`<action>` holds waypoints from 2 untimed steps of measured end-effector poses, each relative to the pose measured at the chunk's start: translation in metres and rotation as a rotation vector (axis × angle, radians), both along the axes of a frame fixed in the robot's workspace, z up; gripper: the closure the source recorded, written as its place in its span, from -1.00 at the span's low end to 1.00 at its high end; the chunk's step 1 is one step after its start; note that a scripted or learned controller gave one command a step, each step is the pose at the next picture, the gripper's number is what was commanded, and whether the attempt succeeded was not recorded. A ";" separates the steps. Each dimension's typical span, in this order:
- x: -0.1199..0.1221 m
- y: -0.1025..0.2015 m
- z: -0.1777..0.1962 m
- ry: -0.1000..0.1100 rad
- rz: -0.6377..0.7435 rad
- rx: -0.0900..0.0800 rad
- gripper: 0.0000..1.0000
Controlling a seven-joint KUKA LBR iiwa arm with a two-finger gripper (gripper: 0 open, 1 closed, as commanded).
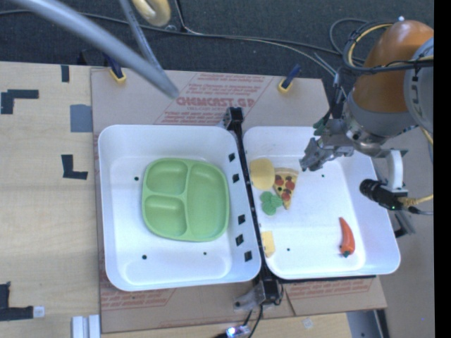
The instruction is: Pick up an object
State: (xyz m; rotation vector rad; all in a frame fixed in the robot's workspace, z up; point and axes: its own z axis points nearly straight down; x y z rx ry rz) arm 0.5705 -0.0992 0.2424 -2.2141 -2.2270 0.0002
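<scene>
My two-finger gripper (312, 159) hangs over the far part of the right shallow white bin (373, 259), reaching in from the right on my grey arm with its orange band (394, 51), and from this slanted view I cannot tell how its dark tips are set; nothing shows between them. Just to its left, near the divider between the bins, lies a cluster of toy food: a round pale yellow piece (261, 172), a toy pizza slice with red dots (285, 182) touching it on the right, and a small green leafy piece (270, 203) just on the near side of both. The gripper is close to the pizza slice's far right corner but apart from it. Further toward the near edge, against the left wall of this bin, sits a small yellow block (268, 243). Well apart, by the near right side, lies a red-orange toy pepper (346, 237) with its stem end nearest the camera. The left white bin (116, 210) holds a light green divided plastic plate (186, 198) with three compartments, lying flat in its middle
</scene>
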 end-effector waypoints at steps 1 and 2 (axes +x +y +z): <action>-0.005 0.051 -0.013 0.001 -0.001 -0.001 1.00; 0.003 0.105 -0.009 0.000 0.001 0.001 1.00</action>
